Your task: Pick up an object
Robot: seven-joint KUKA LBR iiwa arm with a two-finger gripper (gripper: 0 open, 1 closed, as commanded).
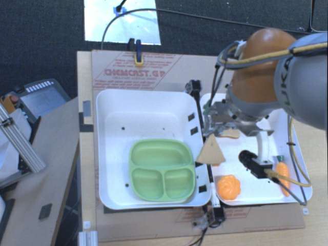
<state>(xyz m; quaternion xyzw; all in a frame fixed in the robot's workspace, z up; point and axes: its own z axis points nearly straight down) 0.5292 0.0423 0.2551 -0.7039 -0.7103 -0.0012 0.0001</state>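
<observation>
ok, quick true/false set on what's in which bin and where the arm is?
1. The green divided plate lies in the view's left bin. True.
2. The orange lump is in the left bin. False: it lies in the right bin, near the front edge.
3. The tan wedge lies at the right bin's inner wall, beside the left bin. True.
4. The arm hangs over the left bin. False: it is over the right bin.

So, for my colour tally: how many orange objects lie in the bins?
2, both in the bin under the arm: a round lump at its front, a carrot-shaped piece by its right wall. The arm may hide more.
</observation>
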